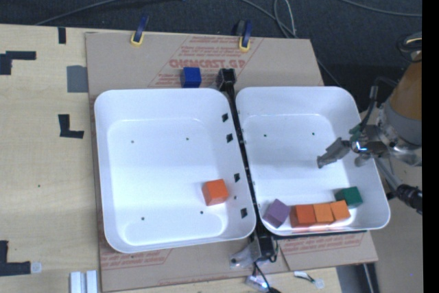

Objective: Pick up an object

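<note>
The right bin [295, 103] holds a row of blocks along its near wall: a purple block [276, 212], two orange blocks [302, 215] [322, 214], a lighter orange block [340, 211] and a green block [350, 196]. A lone orange cube [215, 191] lies in the left bin [137, 113], near its front right. My gripper [336, 146] hangs over the right bin's right side, above and a little behind the green block. It is open, with one finger [331, 154] pointing left, and nothing sits between the fingers.
A blue cube [191, 76] rests on the cardboard behind the left bin, outside both bins. A black clip [226, 77] stands where the bins meet at the back. The shared wall [240, 161] divides the bins. Cables trail across the dark floor behind.
</note>
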Controlling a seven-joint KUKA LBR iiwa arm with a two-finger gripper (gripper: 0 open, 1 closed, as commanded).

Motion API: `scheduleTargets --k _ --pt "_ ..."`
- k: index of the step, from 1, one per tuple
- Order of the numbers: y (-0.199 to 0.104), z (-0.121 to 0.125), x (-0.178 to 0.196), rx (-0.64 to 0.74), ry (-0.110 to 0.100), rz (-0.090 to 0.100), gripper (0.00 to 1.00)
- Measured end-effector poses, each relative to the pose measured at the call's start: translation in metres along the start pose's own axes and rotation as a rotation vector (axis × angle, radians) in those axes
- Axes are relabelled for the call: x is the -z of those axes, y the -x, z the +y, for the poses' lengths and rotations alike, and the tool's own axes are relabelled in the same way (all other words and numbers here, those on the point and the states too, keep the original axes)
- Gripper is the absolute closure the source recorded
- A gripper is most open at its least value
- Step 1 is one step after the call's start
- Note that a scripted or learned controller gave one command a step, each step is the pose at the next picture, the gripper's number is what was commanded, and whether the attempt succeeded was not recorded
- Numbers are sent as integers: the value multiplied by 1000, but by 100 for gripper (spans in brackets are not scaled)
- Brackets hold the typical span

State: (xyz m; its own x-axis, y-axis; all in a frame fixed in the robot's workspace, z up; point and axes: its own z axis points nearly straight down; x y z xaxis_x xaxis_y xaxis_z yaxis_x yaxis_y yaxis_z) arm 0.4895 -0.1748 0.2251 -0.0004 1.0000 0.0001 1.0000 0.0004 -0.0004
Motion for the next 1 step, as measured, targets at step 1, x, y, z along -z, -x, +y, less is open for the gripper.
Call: scheduleTargets --k 1 --pt "-35 35 -60 71 -5 2 0"
